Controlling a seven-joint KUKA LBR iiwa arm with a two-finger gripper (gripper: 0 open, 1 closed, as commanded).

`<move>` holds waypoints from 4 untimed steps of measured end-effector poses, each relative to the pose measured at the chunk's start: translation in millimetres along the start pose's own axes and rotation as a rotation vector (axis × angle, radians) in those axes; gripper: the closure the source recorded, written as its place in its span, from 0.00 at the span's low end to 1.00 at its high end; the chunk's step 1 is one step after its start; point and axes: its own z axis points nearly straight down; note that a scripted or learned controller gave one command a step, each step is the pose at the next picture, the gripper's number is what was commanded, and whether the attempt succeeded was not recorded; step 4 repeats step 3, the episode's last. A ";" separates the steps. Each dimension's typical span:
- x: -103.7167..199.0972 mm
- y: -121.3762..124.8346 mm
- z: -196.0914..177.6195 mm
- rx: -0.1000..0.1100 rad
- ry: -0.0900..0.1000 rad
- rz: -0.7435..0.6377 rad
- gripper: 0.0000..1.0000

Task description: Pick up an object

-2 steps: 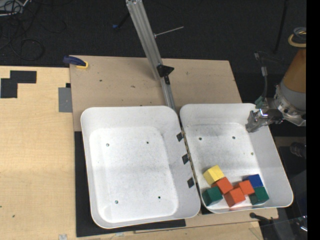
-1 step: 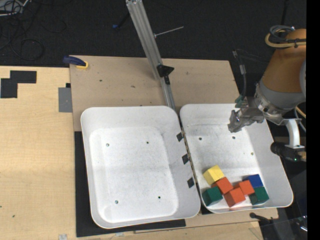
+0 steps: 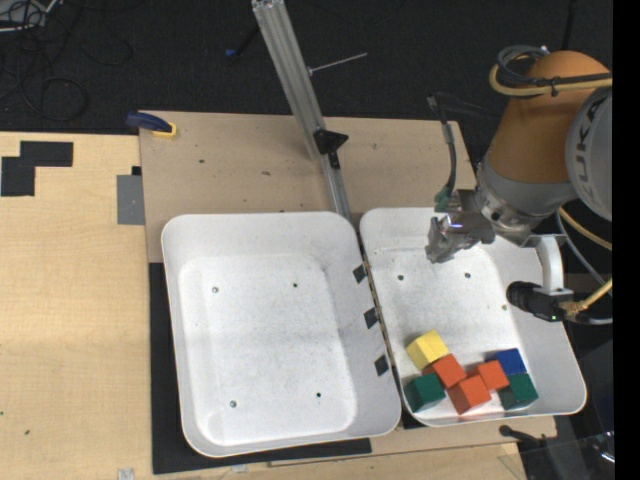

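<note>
A cluster of small blocks lies at the near end of the right bin: a yellow block, two orange blocks, another orange one, two green blocks and a blue block. My gripper hangs over the far half of the right bin, well away from the blocks. Nothing shows between its fingers.
The left bin sits beside the right one, split from it by a rim with black clips. A slanted metal rail rises behind the bins. The orange-banded arm fills the right side. A black cable fitting overhangs the right bin's edge.
</note>
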 end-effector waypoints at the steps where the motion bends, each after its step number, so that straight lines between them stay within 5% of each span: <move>1: 50.9 -0.4 13.0 0.001 -0.001 0.000 1.00; 3: 161.2 -14.9 14.8 0.004 -0.001 0.000 1.00; 4: 161.2 -14.9 14.8 0.004 -0.001 0.000 1.00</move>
